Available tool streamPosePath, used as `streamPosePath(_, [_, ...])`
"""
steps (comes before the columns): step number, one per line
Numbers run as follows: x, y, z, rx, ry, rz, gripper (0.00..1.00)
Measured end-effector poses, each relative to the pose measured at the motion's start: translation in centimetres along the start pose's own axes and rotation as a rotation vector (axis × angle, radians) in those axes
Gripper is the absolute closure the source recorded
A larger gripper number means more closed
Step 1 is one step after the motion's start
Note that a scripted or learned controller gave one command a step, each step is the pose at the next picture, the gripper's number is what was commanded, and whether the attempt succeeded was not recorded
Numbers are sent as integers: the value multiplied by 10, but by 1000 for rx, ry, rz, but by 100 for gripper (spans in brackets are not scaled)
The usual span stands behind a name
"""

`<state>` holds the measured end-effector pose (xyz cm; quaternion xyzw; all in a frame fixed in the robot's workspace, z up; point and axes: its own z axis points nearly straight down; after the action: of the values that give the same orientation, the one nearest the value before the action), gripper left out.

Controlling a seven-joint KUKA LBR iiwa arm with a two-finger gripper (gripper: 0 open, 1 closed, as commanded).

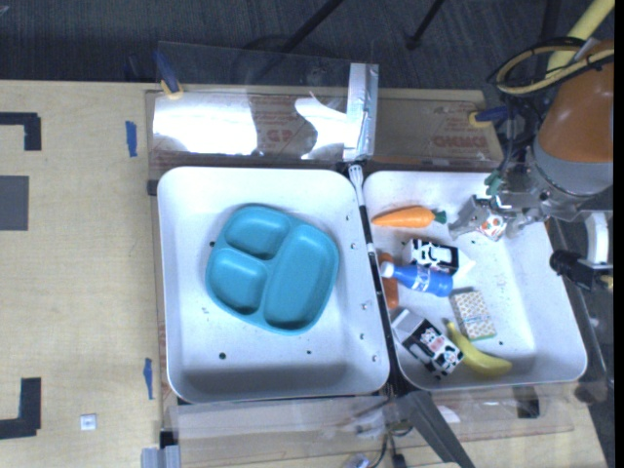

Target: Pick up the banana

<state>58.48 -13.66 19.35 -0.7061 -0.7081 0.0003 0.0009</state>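
The yellow banana [480, 355] lies near the front edge of the right bin [546, 305], curved, with a black-and-white toy [435, 346] touching its left end. My gripper [494, 214] hovers over the back of the same bin, well behind the banana and apart from it. A small red-and-white object [491, 226] sits right under the gripper.
An orange carrot [402, 217] lies at the right bin's back left. A blue-and-white bottle [422, 279], a black-and-white carton [433, 253] and a patterned block [473, 312] crowd the middle. The left bin [185, 359] holds a blue divided plate [273, 266].
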Motion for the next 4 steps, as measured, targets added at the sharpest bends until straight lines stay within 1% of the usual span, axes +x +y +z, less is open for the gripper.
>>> streamPosePath(1, [-24, -38, 2, 0, 0, -3, 0])
streamPosePath(2, [3, -106, 75, 0, 0, 66, 0])
streamPosePath(3, [1, -106, 66, -2, -1, 70, 100])
streamPosePath(4, [40, -103, -101, -2, -2, 301, 100])
